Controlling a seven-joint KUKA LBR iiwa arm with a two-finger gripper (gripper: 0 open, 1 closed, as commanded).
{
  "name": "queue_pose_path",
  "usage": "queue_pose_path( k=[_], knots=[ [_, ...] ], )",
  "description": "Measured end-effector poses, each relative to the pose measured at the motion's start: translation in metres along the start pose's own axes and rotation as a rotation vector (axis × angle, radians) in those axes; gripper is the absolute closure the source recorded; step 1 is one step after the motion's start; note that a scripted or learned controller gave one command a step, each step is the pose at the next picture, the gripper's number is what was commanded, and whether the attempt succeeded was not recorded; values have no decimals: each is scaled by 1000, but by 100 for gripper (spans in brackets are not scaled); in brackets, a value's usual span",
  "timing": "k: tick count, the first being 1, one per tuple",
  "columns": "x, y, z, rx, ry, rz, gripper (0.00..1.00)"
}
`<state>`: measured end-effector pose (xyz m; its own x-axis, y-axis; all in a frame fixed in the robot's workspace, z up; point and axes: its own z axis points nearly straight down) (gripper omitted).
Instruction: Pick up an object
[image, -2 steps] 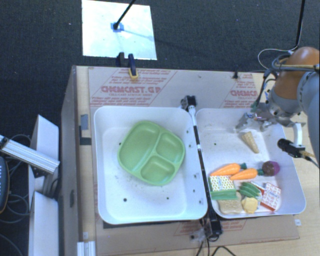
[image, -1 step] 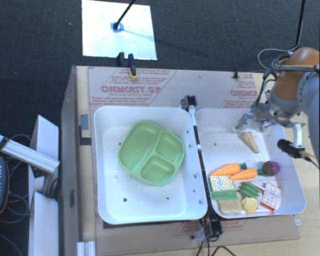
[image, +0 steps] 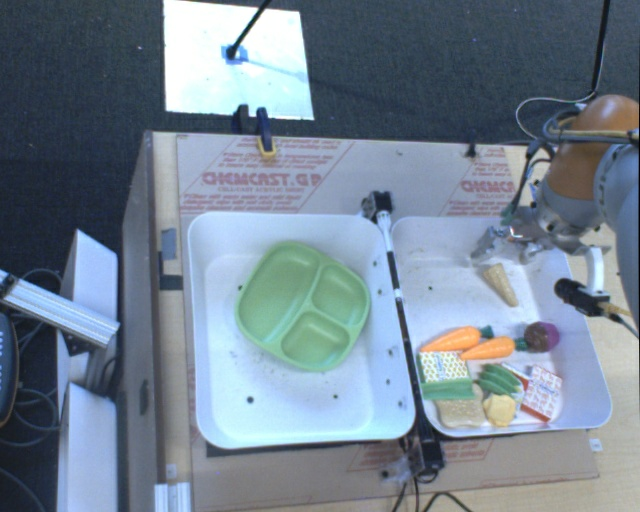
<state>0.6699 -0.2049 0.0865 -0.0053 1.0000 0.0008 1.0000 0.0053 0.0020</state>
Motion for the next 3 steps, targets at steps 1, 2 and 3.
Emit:
queue_pose_path(
  k=[1, 2, 3],
  knots=[
    [0, 0, 0, 0, 0, 0, 0],
    [1, 0, 0, -1, -2, 1, 0],
    [0, 0, 0, 0, 0, 2, 0]
  ],
)
